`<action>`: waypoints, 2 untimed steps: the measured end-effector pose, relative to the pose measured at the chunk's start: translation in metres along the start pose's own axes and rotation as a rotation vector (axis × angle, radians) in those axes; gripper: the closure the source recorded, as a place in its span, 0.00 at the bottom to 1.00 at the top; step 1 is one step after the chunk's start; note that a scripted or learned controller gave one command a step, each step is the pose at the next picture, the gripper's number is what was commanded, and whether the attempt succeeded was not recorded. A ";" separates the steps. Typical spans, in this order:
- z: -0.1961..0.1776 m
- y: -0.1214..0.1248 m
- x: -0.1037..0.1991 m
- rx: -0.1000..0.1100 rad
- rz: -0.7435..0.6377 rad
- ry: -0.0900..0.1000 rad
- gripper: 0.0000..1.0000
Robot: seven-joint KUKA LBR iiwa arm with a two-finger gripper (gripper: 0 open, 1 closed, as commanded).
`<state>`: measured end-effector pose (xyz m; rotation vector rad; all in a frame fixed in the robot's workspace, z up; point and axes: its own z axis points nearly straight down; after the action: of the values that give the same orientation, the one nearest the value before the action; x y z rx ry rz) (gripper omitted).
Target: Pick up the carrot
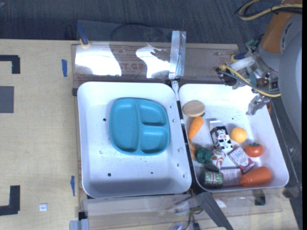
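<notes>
The can (pixel 211 178) lies at the right bin's (pixel 280 143) front edge, the carrot (pixel 194 127) rests against that bin's left wall below the bun (pixel 194 108), unobstructed for grasping, while the claw (pixel 256 103) hovers over the rear right corner, its opening indeterminable.

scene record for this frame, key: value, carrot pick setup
target: orange toy carrot, lying in the right white bin by its left wall
near target: round tan disc just above it; dark green toy below it
left bin: white bin holding a teal divided plate
gripper: two-finger gripper over the right bin's upper right corner, apart from the carrot
held: nothing visible
</notes>
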<state>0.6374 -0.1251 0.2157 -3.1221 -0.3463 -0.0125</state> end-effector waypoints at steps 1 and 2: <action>0.129 -0.004 -0.020 0.002 -0.132 -0.005 0.00; 0.028 -0.060 -0.089 0.004 -0.227 -0.004 0.00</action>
<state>0.5378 -0.0856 0.1872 -3.0605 -0.6969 -0.0049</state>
